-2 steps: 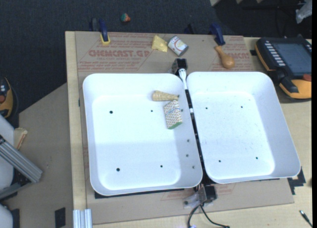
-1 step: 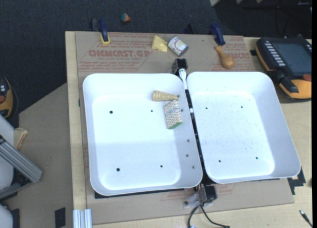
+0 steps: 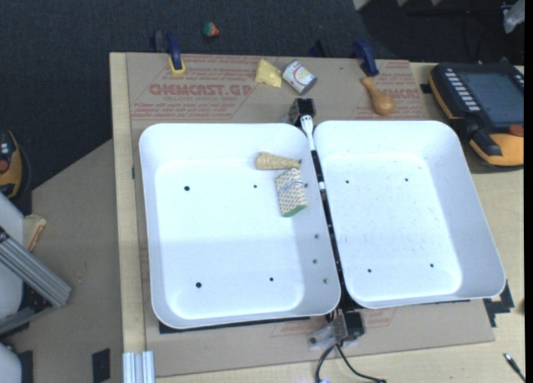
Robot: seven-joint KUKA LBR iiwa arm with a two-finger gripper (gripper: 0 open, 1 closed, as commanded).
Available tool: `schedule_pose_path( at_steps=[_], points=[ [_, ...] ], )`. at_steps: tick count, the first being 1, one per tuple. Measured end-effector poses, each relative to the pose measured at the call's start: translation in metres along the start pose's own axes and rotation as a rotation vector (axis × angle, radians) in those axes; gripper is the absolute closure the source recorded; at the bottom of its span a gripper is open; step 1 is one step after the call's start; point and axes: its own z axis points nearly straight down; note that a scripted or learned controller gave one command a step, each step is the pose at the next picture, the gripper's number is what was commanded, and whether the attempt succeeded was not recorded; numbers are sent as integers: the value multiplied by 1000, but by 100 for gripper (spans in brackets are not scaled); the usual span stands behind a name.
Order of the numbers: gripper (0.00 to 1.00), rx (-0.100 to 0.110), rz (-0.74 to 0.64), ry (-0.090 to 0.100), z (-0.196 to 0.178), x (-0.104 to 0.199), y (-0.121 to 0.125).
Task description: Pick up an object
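Two things lie in the left bin [image 3: 166, 231], near its upper right part. A tan cone-shaped piece [image 3: 276, 161] lies on its side. Just below it rests a small patterned green-and-white packet [image 3: 291, 192], close to the divide between the bins. The right bin [image 3: 466, 206] stands beside it.
Behind the bins, on the brown board, lie a yellow wedge [image 3: 267, 74], a small white box [image 3: 299, 77] and a tan wooden piece [image 3: 379, 97]. Blue clamps [image 3: 174, 52] hold the board's back edge. A black and orange pendant [image 3: 485, 106] sits at the far right.
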Motion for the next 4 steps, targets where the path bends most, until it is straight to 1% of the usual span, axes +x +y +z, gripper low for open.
schedule_pose_path(
  at_steps=[1, 2, 3, 4],
  points=[
    [100, -6, -1, -3, -12, 0, 1],
    [100, 31, -3, 11, 182, 60, -1],
    [100, 25, -7, 11, 284, 159, -7],
    [100, 28, -10, 11, 422, 287, -22]
  ],
)
